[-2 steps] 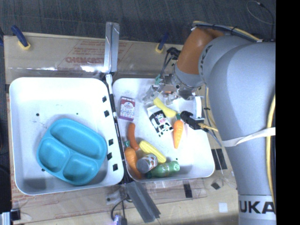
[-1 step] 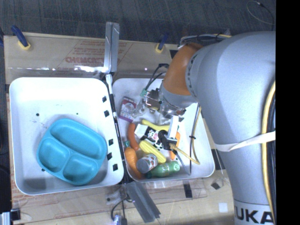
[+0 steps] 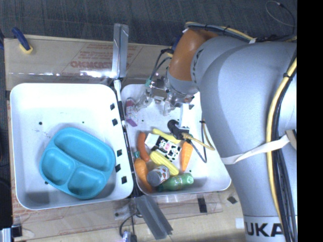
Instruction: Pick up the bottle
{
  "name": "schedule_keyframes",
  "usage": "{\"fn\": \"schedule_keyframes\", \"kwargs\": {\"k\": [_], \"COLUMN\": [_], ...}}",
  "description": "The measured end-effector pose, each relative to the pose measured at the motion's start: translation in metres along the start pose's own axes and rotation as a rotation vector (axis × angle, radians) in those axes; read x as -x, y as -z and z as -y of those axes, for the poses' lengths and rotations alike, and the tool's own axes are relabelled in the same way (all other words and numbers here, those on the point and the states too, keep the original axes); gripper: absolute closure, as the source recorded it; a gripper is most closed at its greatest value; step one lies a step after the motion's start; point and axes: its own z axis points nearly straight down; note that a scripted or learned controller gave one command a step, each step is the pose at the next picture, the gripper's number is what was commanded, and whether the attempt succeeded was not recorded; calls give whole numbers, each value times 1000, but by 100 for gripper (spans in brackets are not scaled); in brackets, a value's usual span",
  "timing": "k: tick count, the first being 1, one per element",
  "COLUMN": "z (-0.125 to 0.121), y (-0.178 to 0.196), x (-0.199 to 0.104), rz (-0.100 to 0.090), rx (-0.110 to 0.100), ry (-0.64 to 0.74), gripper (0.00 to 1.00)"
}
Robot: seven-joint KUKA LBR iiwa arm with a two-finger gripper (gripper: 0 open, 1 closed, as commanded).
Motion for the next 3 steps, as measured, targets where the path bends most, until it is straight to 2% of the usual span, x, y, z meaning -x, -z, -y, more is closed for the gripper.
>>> {"fn": "schedule_keyframes", "kwargs": {"k": [1, 2, 3], "z": [57, 93, 100], "y": [0, 177, 154], "x": [84, 109, 101], "rz": [0, 1, 0], "rx": [-1, 2, 0], "ry": [-79, 190, 400], "gripper": [0, 0, 0]}}
